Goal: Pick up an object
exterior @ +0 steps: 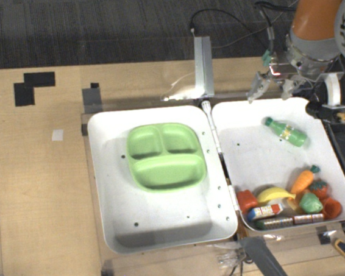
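My gripper (272,87) hangs above the back edge of the right bin (254,156), its two fingers spread apart with nothing between them. A small green bottle (286,131) lies on its side in the bin, a little in front of and to the right of the gripper. In the bin's front right corner sits a pile of toy food: a banana (273,194), a carrot (302,180), a green pepper (310,202), a red piece (247,200) and flat packets (282,221).
The left bin (113,189) holds a green divided plate (164,155). A metal post (203,67) stands behind the seam between the bins. Cables run along the back right. The arm's orange band (317,2) is at the top right.
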Action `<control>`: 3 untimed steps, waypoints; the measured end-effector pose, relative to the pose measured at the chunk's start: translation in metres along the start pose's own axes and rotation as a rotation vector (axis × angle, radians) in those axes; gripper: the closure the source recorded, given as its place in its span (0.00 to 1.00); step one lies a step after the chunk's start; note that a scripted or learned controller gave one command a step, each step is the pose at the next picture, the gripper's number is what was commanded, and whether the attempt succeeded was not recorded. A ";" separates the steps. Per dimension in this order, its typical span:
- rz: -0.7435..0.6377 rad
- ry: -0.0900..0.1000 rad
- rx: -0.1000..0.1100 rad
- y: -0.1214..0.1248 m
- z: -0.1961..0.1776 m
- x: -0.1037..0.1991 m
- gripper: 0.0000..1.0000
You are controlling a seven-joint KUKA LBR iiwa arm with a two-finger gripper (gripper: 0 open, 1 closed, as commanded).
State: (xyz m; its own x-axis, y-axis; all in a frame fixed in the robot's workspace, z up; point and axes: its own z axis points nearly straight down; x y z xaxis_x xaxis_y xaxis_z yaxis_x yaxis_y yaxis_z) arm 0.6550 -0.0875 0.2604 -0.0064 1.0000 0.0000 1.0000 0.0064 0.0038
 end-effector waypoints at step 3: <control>0.107 -0.001 -0.002 -0.002 0.174 -0.108 0.00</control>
State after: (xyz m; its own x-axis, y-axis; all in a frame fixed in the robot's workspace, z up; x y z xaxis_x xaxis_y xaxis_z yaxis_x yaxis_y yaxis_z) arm 0.6545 -0.1950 0.0866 0.1004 0.9949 -0.0002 0.9949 -0.1004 0.0060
